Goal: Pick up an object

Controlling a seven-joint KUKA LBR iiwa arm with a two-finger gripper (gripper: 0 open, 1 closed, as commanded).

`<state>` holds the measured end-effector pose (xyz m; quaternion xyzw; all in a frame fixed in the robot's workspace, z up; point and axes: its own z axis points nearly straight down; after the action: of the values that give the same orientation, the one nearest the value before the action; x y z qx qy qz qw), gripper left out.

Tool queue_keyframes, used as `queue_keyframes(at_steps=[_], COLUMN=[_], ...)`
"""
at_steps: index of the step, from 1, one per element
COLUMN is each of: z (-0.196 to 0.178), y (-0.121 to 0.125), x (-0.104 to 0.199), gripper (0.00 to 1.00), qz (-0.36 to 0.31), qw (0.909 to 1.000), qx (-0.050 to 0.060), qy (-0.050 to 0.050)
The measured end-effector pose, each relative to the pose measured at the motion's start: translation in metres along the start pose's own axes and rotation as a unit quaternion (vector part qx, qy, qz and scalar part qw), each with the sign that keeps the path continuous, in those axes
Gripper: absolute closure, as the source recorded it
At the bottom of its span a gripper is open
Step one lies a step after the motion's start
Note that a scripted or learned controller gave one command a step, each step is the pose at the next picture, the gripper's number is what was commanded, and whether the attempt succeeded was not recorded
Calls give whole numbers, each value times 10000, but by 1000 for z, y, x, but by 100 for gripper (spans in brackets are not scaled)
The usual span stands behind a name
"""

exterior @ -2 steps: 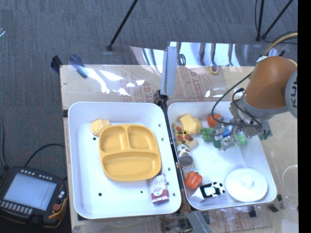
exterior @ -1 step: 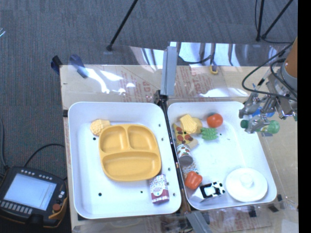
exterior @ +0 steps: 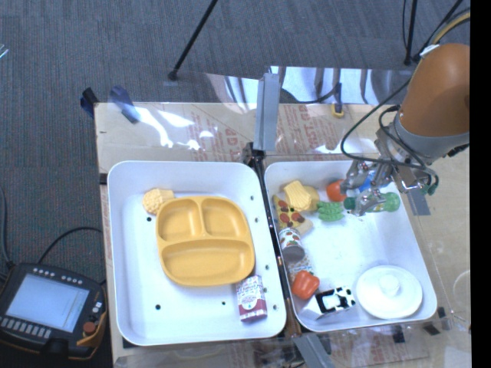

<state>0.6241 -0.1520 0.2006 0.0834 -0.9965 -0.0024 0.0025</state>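
My gripper (exterior: 367, 196) hangs low over the far part of the right bin (exterior: 360, 244), under the orange wrist band. A green toy (exterior: 388, 202) lies right beside it on the right, and a green broccoli-like piece (exterior: 331, 211) lies just to its left. A small red-orange ball (exterior: 335, 190) sits at the gripper's far left side. Whether anything is held is hidden by the gripper body.
The right bin also holds a yellow wedge (exterior: 298, 195), a pizza slice (exterior: 290, 216), a small can (exterior: 291, 244), an orange pepper (exterior: 304, 284), a black-and-white toy (exterior: 335, 300) and a white round lid (exterior: 390, 290). The left bin (exterior: 130, 282) holds a yellow divided plate (exterior: 205, 240), a yellow piece (exterior: 157, 200) and a red carton (exterior: 250, 297).
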Motion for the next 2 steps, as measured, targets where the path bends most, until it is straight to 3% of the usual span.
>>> queue_keyframes(at_steps=[1, 2], z=[-47, 47], y=[43, 64], x=[67, -15], gripper=[100, 100], qz=[1091, 2723], qw=[9940, 9622], qx=[21, 11], qy=[-43, 9])
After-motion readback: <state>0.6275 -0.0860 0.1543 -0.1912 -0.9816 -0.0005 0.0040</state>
